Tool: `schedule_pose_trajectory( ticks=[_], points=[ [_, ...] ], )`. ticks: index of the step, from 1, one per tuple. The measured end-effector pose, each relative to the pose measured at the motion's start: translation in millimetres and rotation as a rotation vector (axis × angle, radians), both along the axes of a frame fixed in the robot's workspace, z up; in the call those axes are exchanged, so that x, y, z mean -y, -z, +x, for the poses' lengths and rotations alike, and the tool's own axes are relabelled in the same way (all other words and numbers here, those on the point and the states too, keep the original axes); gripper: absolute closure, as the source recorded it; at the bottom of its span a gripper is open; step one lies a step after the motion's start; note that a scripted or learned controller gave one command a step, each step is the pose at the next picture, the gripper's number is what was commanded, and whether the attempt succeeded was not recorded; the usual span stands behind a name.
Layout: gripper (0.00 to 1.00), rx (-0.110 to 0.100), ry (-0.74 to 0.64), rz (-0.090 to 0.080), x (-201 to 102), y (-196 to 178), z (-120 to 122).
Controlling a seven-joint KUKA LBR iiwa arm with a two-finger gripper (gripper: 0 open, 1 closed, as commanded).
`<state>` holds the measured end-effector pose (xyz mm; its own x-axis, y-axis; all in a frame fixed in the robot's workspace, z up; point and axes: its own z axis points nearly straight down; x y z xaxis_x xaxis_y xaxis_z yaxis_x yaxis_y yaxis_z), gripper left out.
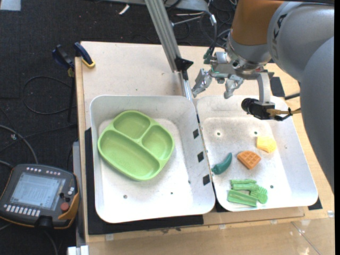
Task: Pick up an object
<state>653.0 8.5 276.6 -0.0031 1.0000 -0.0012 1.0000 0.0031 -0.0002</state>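
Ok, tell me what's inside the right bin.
The right bin holds a yellow block, an orange waffle, a dark green pepper and light green pieces. The arm hides the bin's far right corner, so anything there can't be seen.

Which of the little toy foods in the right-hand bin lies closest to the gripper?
The yellow piece, the uppermost of the four toys. The gripper hangs above the bin's top edge; the orange waffle, dark green pepper and light green beans lie lower down.

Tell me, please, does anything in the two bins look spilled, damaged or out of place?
Nothing stands out. The green divided plate lies flat in the left bin; the small toy foods lie apart in the right bin.
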Motion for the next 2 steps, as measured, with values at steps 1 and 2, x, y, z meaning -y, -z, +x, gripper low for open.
schedule_pose_trajectory(
  ticks=[1, 2],
  points=[
    [0.00, -0.002, -0.003, 0.001, -40, 29, 11],
    [0.00, -0.005, 0.009, -0.002, 20, 85, 22]
  ],
)
